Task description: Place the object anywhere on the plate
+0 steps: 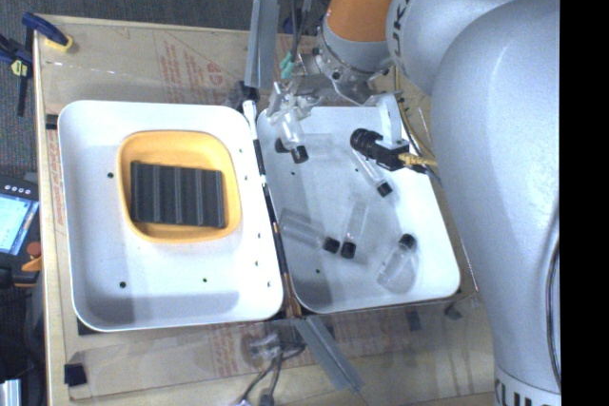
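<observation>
Item: clear vials [357,225] with black caps, loose in right bin [433,276] toward desk's right edge, plate [179,187] in left bin; likely light, slippery, best pinched mid-body; gripper [288,124] at bin's far-left corner, jaws' state cannot be told

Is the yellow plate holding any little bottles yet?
No. The yellow plate carries just a dark ridged block; the little bottles lie in the other bin.
</observation>
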